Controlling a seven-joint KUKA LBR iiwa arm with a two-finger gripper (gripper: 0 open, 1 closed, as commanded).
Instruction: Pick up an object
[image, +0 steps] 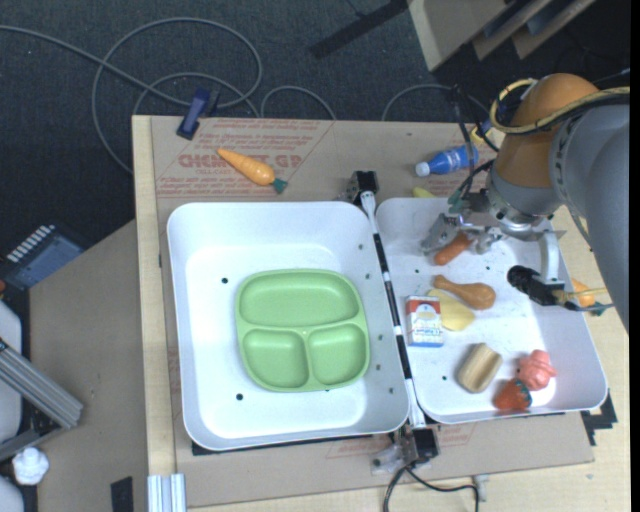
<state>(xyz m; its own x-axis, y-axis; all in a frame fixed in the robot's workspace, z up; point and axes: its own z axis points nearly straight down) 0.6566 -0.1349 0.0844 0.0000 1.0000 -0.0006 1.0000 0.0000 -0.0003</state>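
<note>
Nearest the camera, along the front of the right bin (590, 385), sit a tan cylinder (478, 367) and a red and pink toy (525, 383); neither is what I am over. I have my tool (462, 232) down at the far end of that bin, and whether it is spread or closed I cannot tell, since the wrist hides it. An orange stick-shaped piece (451, 250) lies right at the tip, touching it or just beside it, on the side toward the camera and the left bin (190, 300). Its long axis runs on a slant, from the tip down toward the bin divider. I judge the grasp turns on closing across that axis. A drumstick toy (466, 291) lies near, further forward, and could be nudged.
</note>
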